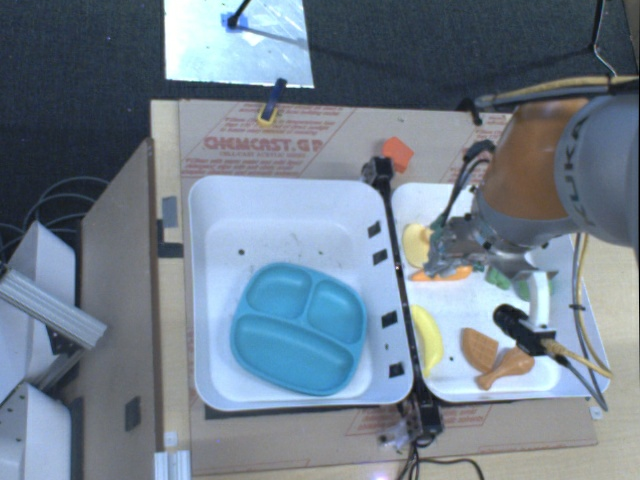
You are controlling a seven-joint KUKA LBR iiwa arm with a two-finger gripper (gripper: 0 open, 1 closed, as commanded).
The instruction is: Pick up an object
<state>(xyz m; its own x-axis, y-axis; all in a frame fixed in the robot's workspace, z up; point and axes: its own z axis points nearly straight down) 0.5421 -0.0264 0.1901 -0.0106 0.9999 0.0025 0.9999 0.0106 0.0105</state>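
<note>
- Camera view: the gripper point(447, 256) hangs low in the right white bin point(578, 388), over a slim orange carrot-like plastic piece point(446, 276) lying with its long axis left–right.
- Whether the fingers are parted or closed, I cannot tell.
- Risk — the crowding pale yellow plastic piece point(415, 238) could be nudged or caught instead.

Both white bins point(290, 198) look like smooth moulded plastic with a faint sheen. The blue divided tray point(298, 328) is matt plastic. The banana point(428, 336), the orange carrot point(445, 276) and the brown drumstick point(505, 366) have the even, slightly glossy skin of toy plastic. The surface point(290, 138) shows printed brown paper or card, flat and dull. The arm's orange band point(535, 163) is satiny, its grey casing point(610, 168) smooth. A crinkled shiny sheet point(238, 28) lies on dark rough carpet point(80, 58)
</note>
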